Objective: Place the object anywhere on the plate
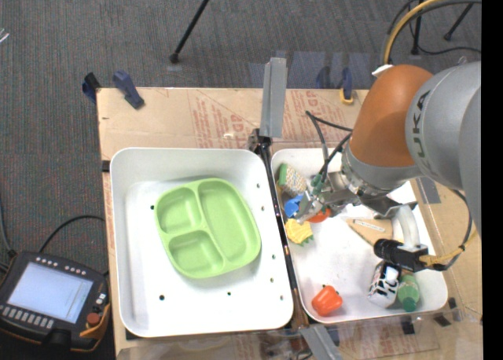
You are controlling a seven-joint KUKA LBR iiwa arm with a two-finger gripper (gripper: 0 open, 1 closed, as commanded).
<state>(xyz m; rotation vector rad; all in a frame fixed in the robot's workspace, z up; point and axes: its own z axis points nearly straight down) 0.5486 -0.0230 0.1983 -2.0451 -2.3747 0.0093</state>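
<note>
Plate first: the light green plastic plate with three compartments (208, 227) lies flat in the left white bin (126, 193), roughly at its middle, turned a little askew, and all three of its wells are bare. My grey arm with the orange band (401, 126) reaches in from the right over the right white bin (346, 260), and my hand (321, 197) hangs low at that bin's far left part, close to the divider between the two bins. Whether my hand is open or closed I cannot tell, because the wrist and cables cover it from above.

Just beside my hand sits a small cluster of objects: a blue plastic piece (293, 207), a yellow crumpled object (298, 231) nearer the front, and a pale speckled round object (292, 179) on the far side. A bit of orange-red shows right under the hand, too hidden to name. I cannot say that any of these is in my grip.

Well apart, at the near edge of the right bin, lies an orange-red pepper-shaped toy (327, 300). At the near right corner rest a black-and-white patterned object (383, 284) and a green rounded object (408, 295), touching each other. A pale wooden stick (367, 226) lies right of my hand. Both bins rest on the brown cardboard-topped bench (189, 115).
</note>
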